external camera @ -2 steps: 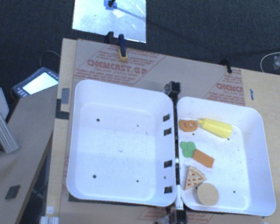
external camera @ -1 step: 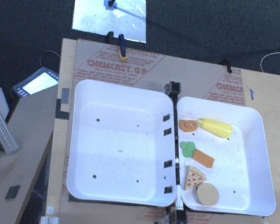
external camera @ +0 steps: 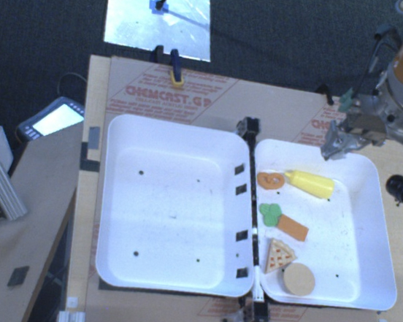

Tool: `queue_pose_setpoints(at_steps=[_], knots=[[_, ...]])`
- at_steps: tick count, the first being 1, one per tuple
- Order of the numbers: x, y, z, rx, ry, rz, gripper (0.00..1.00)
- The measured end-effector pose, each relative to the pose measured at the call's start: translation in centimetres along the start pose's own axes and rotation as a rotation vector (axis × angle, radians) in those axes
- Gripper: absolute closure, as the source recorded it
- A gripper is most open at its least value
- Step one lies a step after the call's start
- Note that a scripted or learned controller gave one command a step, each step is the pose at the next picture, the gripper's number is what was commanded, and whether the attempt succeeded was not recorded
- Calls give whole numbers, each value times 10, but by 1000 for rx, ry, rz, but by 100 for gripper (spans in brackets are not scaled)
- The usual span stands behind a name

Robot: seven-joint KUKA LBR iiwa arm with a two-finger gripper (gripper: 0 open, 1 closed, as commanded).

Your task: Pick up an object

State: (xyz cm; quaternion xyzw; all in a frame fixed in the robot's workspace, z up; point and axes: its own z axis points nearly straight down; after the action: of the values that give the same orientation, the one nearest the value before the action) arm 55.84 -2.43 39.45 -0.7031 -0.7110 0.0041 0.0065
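Currently gripper (external camera: 333, 148) hovers over the right bin's (external camera: 371, 216) far rim, holding nothing; can't tell the finger gap. Yellow bottle (external camera: 309, 182) lies just below it, beside an orange disc (external camera: 270, 180).

Pretty even bright light overall, white bins (external camera: 180, 154) nearly blown out, metal sheet (external camera: 161, 11) glares, whole frame slightly soft.

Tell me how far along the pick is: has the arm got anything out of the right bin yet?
Nothing looks picked yet. The gripper is over the far rim of the right bin, with nothing visible between its fingers. The yellow bottle, orange disc, green piece, orange block, pizza slice and tan round all lie on the bin floor. Left: descend, grasp one, lift.
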Motion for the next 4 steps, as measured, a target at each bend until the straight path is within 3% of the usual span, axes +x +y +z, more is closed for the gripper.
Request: queue_pose_setpoints(at_steps=[1,2,3,4], knots=[[64,-45,77,-6,-1,0,100],[106,-48,-54,-32,1,2,100],[177,-20,2,-13,-2,1,100],[172,-20,-12,-19,-2,6,100]])
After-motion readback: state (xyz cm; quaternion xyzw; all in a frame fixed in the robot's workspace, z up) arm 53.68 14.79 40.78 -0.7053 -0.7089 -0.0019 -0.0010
